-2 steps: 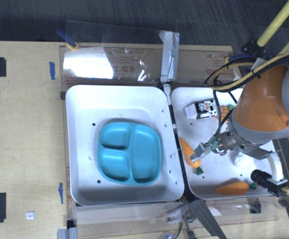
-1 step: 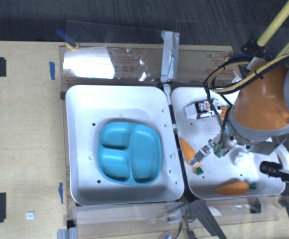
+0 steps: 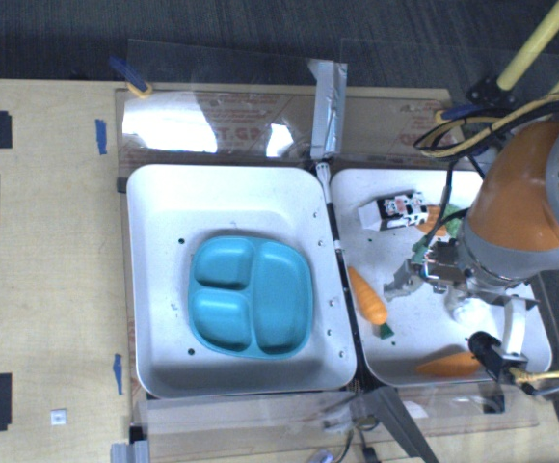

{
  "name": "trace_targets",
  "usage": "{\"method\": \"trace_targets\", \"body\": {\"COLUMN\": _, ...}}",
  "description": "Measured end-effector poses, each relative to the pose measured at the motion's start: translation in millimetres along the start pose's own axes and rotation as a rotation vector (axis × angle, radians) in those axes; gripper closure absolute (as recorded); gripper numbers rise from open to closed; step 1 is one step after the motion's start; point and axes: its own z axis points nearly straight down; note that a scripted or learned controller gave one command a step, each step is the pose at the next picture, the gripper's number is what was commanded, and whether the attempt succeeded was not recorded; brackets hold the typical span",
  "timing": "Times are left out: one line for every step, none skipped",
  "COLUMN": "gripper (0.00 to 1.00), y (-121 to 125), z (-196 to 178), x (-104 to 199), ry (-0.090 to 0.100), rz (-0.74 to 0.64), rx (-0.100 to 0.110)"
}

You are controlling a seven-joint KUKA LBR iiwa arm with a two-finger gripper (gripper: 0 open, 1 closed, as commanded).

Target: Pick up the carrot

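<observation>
1. The carrot [image 3: 368, 298] lies in the right bin [image 3: 395, 350], close against that bin's left wall, beside the divide between the two bins.
2. The gripper [image 3: 424, 276] hangs over the middle of the right bin, to the right of the carrot and apart from it; nothing sits between its fingers.
3. Whether the jaws are apart or together cannot be told: the metal parts at the wrist are small and cluttered from this angle.
4. The carrot is orange, short and tapered, lying at a slant with its narrow end toward the upper left and a small dark green stub at its lower right end.
5. A second orange piece [image 3: 450, 363] lies along the near edge of the right bin, below the arm [image 3: 516, 210] and well apart from the carrot.
6. A small white and black object [image 3: 392, 209] rests near the far side of the right bin.
7. The left bin [image 3: 154, 258] holds a blue divided plate [image 3: 252, 295] with three compartments.
</observation>
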Motion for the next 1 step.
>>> {"method": "trace_targets", "body": {"gripper": 0.0, "y": -8.8, "z": -0.3, "x": 48.0, "ry": 0.002, "rz": -0.137, "rx": 0.003}}
